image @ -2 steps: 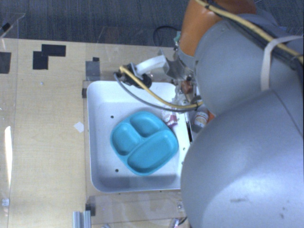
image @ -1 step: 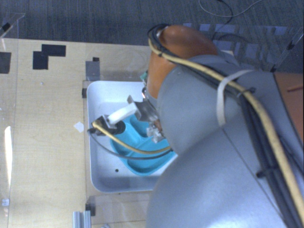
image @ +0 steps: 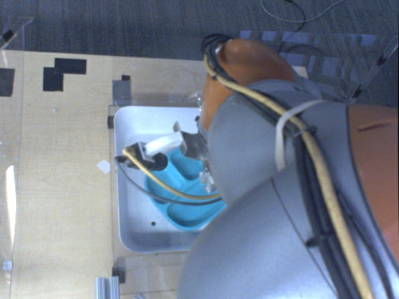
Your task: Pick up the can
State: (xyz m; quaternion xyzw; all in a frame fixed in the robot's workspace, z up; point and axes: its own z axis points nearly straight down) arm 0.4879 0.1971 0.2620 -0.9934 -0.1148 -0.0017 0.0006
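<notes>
We begin at the tool [image: 199, 157], which hangs low inside the white bin [image: 134, 226], close to the side of the bin that the arm reaches over. The grey arm [image: 280, 198] crowds over it, so we cannot tell whether it is open or closed, or whether it holds anything.

Directly beneath the tool and just ahead of it lies a blue moulded piece [image: 187, 215] (a shallow dish or scoop, by our reading). Its curved rim runs out from under the tool across the bin floor. We judge the tool sits this low because it is working at something on that floor.

We cannot tell where the can lies. Our guess is that it is hidden under the tool or under the arm's bulk, since the floor beyond the tool, away from the arm, is bare white.

The blue piece is what stands in the way. It lies so close under the tool that a grasp could catch its rim instead of the can, and the bin wall nearby leaves little room to shift.

Behind the tool rises the orange band [image: 243, 67]. Farther out, past the bin's far wall, a grey bracket [image: 121, 91] sits at the bin's corner. Beyond that spreads the pale bench [image: 56, 198], with black marks [image: 62, 73] well away from the tool.
</notes>
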